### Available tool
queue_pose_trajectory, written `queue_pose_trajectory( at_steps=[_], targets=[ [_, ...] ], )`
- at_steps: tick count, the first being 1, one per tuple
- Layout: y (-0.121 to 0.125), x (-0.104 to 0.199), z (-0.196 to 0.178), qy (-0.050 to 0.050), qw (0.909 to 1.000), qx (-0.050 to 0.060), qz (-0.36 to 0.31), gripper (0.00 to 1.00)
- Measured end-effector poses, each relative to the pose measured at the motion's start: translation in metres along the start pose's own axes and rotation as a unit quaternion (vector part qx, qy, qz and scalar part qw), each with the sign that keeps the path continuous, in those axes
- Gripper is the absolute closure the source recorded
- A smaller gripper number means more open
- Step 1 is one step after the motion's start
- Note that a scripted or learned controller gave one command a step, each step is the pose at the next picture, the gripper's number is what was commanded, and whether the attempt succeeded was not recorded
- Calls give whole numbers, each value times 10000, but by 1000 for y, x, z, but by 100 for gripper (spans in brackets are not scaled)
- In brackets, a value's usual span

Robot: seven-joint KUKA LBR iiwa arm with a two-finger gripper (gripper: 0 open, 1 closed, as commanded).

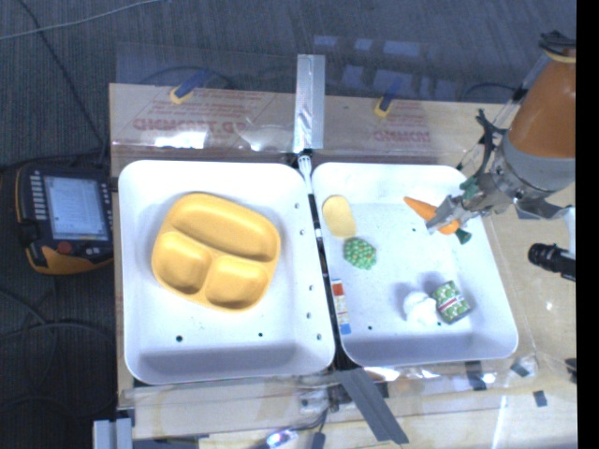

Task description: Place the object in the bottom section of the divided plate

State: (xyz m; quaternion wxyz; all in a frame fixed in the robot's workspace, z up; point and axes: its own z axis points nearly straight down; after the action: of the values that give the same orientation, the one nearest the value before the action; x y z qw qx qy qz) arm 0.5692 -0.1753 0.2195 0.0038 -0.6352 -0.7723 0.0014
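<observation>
A yellow divided plate [217,249] lies in the left bin [150,344]. It has one large section toward the back and two smaller ones toward the front, all bare. My gripper [465,204] hangs over the right bin's [487,330] far right side, directly over the thick end of an orange toy carrot [428,210]. The carrot points left, and its green end pokes out under the gripper. Whether the carrot is held or just lying beneath cannot be made out.
In the right bin lie a pale yellow oval piece [338,216], a green knobbly ball [359,253], a white lump [418,306] and a small green-and-red packet [451,301]. A teach pendant [64,215] rests off the bench to the left.
</observation>
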Motion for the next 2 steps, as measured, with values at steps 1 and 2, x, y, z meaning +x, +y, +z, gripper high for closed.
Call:
queue_pose_trajectory(
  at_steps=[1,2],
  targets=[
    [-4,77,-49,-12,9954,14,961,100],
    [46,66,65,-8,9769,28,2136,100]
  ],
)
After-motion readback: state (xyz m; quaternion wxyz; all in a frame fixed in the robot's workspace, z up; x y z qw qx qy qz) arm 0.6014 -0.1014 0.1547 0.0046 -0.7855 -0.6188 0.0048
